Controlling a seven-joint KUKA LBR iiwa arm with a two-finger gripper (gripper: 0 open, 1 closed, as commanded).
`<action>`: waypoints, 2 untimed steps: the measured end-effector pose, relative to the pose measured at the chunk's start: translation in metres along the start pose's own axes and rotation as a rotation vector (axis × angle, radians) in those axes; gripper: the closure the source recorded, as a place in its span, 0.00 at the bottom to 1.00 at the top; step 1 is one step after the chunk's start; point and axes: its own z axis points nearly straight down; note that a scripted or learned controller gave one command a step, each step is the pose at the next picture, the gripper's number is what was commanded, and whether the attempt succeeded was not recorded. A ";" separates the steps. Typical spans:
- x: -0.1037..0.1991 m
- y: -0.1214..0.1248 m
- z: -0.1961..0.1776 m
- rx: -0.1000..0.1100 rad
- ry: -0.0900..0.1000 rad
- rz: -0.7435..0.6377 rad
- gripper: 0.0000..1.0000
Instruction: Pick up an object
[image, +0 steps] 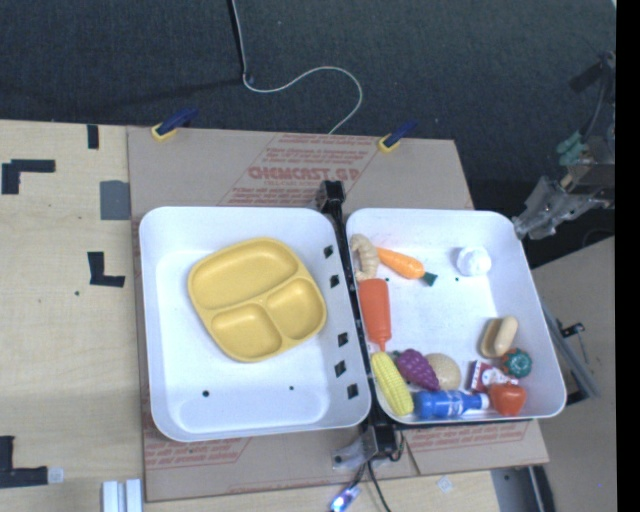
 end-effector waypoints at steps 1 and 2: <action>0.026 -0.011 0.094 0.009 0.001 -0.002 1.00; 0.091 -0.019 0.152 0.006 0.001 -0.007 1.00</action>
